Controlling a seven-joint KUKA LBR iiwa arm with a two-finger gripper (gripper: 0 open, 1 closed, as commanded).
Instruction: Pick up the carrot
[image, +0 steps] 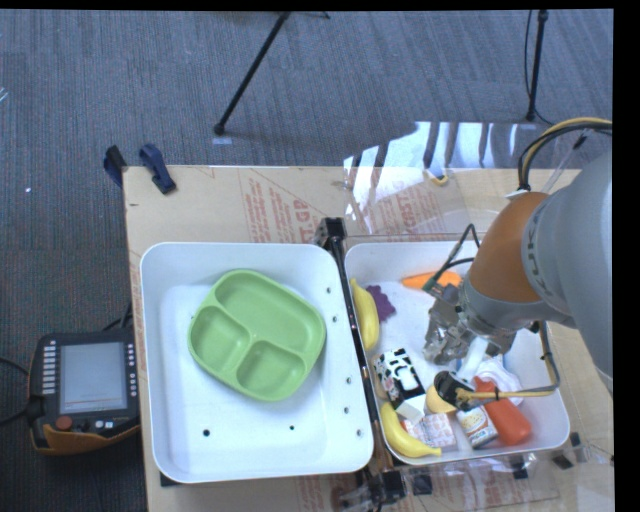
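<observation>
The carrot (426, 281) is an orange piece lying near the back of the right bin (400, 255), and the arm hides its right end. My gripper (449, 346) hangs low inside the same bin, a little in front of the carrot and to its right, above the white floor. I see nothing held in it. The grey arm with its orange band (505, 260) reaches in from the right and covers the bin's right side.
A banana (365, 312) and a purple item (382, 300) lie along the right bin's left wall. The front holds a black-and-white toy (398, 372), a second banana (405, 432), a red bottle (507, 421) and small packets. A green divided plate (258, 335) sits in the left bin (170, 440).
</observation>
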